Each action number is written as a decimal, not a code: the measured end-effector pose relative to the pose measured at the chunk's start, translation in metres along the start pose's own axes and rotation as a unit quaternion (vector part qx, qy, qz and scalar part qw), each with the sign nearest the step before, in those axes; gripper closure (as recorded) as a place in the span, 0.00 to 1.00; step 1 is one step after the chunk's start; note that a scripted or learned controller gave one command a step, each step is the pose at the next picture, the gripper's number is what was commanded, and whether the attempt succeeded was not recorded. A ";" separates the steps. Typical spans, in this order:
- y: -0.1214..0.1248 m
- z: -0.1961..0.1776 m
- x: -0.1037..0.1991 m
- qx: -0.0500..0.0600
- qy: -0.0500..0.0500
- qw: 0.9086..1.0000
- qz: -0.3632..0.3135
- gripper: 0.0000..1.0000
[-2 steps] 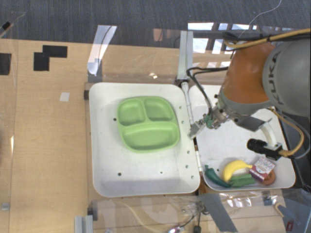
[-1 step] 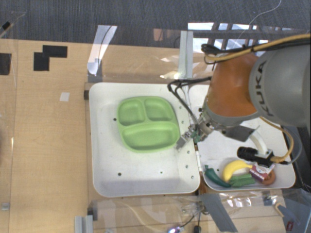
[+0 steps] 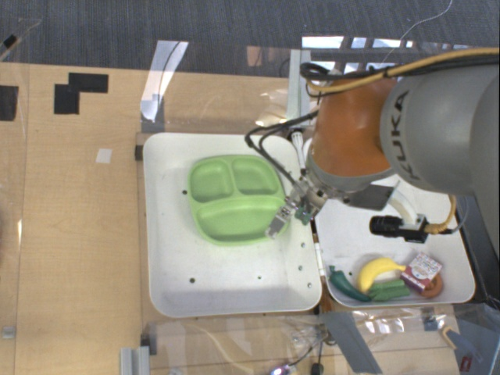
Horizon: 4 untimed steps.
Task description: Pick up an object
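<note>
Counter with two white bins

We see a light wooden counter (image 3: 70, 233) that carries two shallow white bins side by side. The left bin (image 3: 226, 291) sits near the middle of the view, and the right bin (image 3: 461, 283) stands just beside it, their inner edges close together, its upper part hidden from us behind the arm. Black angular marks (image 3: 78, 91) lie flat on the counter at its far left, and a small pale square (image 3: 104, 156) lies nearer the left bin. Clear panels (image 3: 160, 84) stand on the counter behind the bins. Beyond the counter's far edge we see dark grey floor (image 3: 195, 10).
</note>
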<state>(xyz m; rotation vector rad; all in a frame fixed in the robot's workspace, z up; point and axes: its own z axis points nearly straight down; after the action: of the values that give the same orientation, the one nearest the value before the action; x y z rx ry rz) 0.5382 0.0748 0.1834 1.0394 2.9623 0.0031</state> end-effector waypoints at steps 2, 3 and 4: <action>-0.017 0.000 -0.038 0.000 0.000 0.998 -0.058 0.00; -0.011 0.000 -0.001 0.000 0.000 0.987 -0.159 0.00; -0.064 -0.005 -0.093 0.000 -0.001 0.995 -0.100 0.00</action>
<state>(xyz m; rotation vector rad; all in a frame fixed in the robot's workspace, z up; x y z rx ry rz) 0.5706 -0.0336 0.1886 0.7364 3.0492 0.0018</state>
